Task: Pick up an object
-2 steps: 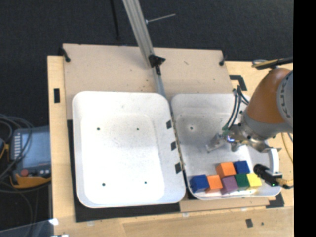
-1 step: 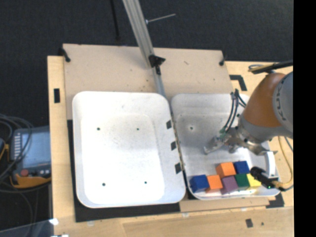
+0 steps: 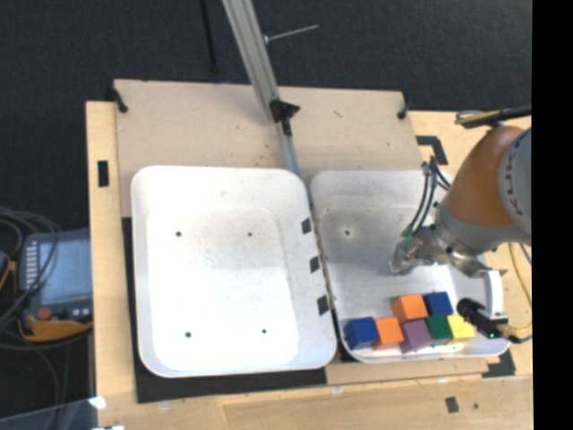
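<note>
We're seeing the gripper (image 3: 403, 260) hovering over the right bin (image 3: 358, 206), can't tell its state, colored blocks (image 3: 412, 323) sitting just below it.

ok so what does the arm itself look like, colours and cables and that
The arm is bulky and rounded: a broad orange band above a grey wrist section. Thin dark and green cables run down its left side toward the small grey metal end effector, which sits above the right bin.
</note>
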